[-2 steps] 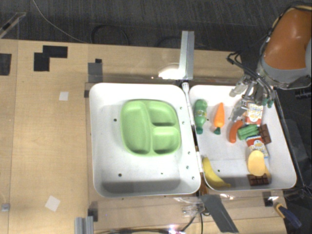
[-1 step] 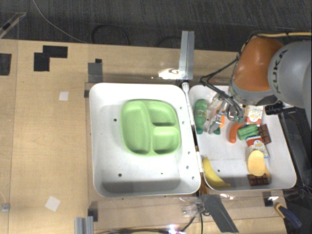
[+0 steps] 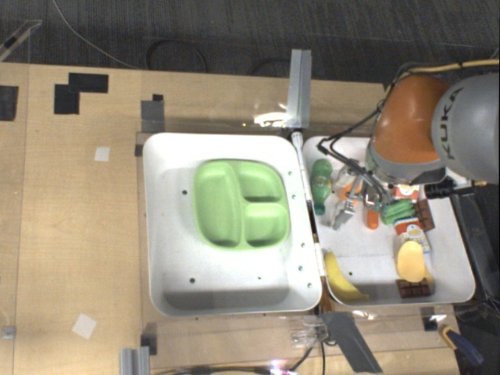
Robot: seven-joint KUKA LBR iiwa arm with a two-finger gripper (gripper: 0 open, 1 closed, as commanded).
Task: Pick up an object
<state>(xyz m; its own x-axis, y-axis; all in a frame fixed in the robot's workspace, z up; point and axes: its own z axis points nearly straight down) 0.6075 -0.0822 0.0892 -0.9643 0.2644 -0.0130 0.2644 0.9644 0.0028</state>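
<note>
My gripper (image 3: 341, 209) hangs over the left half of the right bin (image 3: 461, 276), beneath the arm's orange band. It is just right of a green bottle (image 3: 318, 180) that lies along the bin's left wall. A small orange piece (image 3: 373, 218) and a green packet (image 3: 400, 211) lie just right of the gripper. A banana (image 3: 341, 280) rests in the bin's front left corner. A yellow lemon-like fruit (image 3: 412, 262) and a brown chocolate bar (image 3: 414, 289) sit at the front right. I see nothing held by the gripper.
The left bin (image 3: 168, 272) holds a green divided plate (image 3: 238, 203). A ridge between the two bins runs close to the bottle. A red and white carton (image 3: 412, 229) lies by the lemon-like fruit. The arm's body covers the right bin's back right part.
</note>
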